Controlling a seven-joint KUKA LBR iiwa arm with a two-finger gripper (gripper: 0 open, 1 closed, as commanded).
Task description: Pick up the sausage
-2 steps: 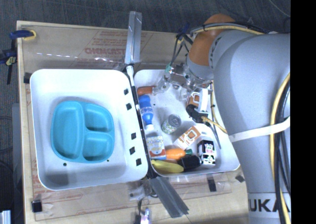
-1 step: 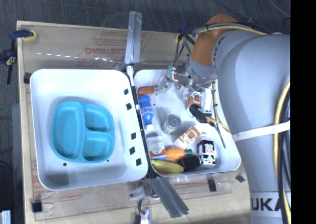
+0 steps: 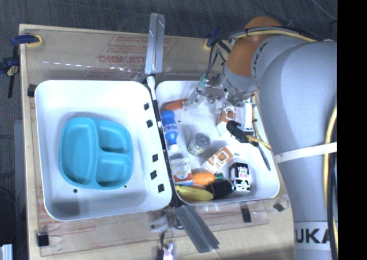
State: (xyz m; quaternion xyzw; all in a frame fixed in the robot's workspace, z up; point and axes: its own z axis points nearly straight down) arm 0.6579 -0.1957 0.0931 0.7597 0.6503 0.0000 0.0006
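Observation:
The sausage (image 3: pixel 174 105) is a short orange-brown link lying at the far left corner of the right bin (image 3: pixel 265 187), close to the divider. My gripper (image 3: pixel 202 93) hangs over the far edge of that bin, just right of the sausage's right end, below the orange wrist band (image 3: pixel 248 55). The arm's bulk hides how the gripper meets the sausage; I see nothing lifted.
The right bin also holds a blue-capped bottle (image 3: pixel 170 134), a metal can (image 3: pixel 199 143), a small carton (image 3: pixel 218 160), a carrot (image 3: pixel 203 178), a banana (image 3: pixel 194 194) and a black-and-white box (image 3: pixel 241 176). A blue divided plate (image 3: pixel 94 151) lies in the left bin (image 3: pixel 51 101).

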